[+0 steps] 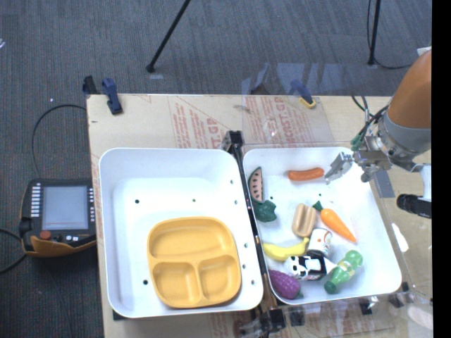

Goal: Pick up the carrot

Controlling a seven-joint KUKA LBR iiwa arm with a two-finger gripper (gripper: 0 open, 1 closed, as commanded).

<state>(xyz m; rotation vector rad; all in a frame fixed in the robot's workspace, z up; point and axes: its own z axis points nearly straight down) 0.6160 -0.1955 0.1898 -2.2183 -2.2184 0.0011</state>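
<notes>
The carrot (337, 224) lies in the right bin (380, 210), towards its right side, orange with a small green top pointing up and left, its tip slanting down to the right. It rests just beside a tan bread-like piece (304, 220) on its left, and close above a small white can (321, 241). Nothing has lifted it: it sits flat on the bin floor with the other toy foods around it, a sausage (306, 175) further up, a banana (285, 249), a green bottle (344, 271), a purple bunch of grapes (285, 284), a watermelon slice (256, 184) by the left wall. The gripper (343, 165) hangs over the upper right part of that bin, reached in from the right below the arm's orange band, and it stands well apart from the carrot, nearer the sausage than the target. Its grey fingers (337, 168) look spread and nothing is between them, so I read the hand as open and empty (the metal parts are small and somewhat blurred, so this is a judgement). The left bin (116, 189) holds only a yellow divided plate (194, 260). As far as the task goes, the pick is not yet begun in earnest: left to do are moving over the carrot, descending, closing on it, and lifting it out.
</notes>
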